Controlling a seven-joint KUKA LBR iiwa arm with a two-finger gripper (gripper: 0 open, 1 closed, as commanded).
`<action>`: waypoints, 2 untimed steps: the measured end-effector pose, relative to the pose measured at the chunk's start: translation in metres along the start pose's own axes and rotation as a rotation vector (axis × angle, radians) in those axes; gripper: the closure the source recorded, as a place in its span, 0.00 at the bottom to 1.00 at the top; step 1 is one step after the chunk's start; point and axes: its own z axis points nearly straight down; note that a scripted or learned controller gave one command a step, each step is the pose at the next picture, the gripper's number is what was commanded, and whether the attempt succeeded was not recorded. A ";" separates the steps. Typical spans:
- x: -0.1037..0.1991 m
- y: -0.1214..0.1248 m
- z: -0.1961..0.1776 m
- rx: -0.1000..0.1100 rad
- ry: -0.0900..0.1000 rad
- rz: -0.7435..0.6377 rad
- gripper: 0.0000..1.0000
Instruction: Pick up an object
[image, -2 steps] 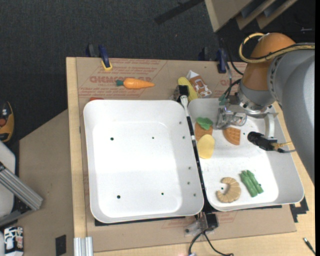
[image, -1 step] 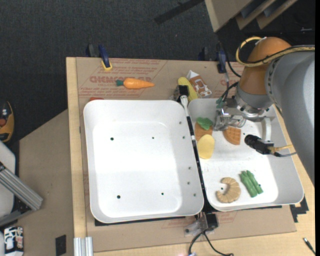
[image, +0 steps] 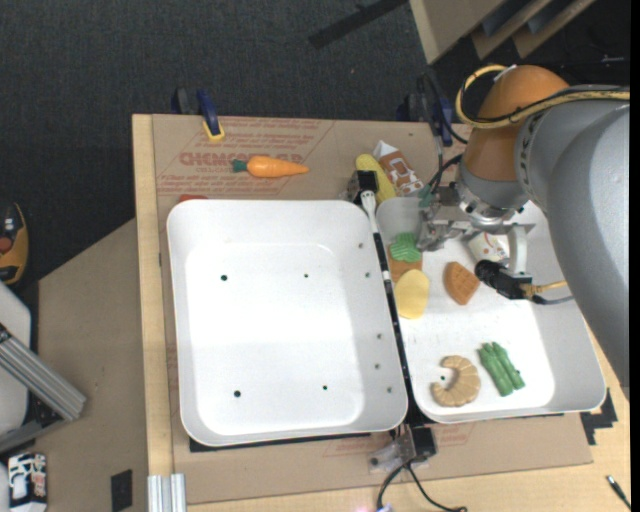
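Two white bins sit side by side on the counter (image: 150, 200). The right bin (image: 560, 385) holds a yellow piece (image: 412, 294), a green piece (image: 404, 247), an orange-brown piece (image: 461, 282), a croissant (image: 457, 381) and green asparagus (image: 500, 367). The jaws (image: 437, 228) hang low at that bin's far end, just beside the green piece; whether they're clenched or released I can't tell. A carrot (image: 272, 167) lies on the counter behind the left bin (image: 200, 300)

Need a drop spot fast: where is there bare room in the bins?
The left bin is bare across its floor. In the right bin, free strips lie between the croissant and yellow piece, and right of the green toy. Its top is crowded around the claw.
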 end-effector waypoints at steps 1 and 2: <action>0.056 0.003 -0.109 -0.018 0.001 -0.005 1.00; 0.093 0.001 -0.341 -0.026 0.000 -0.003 1.00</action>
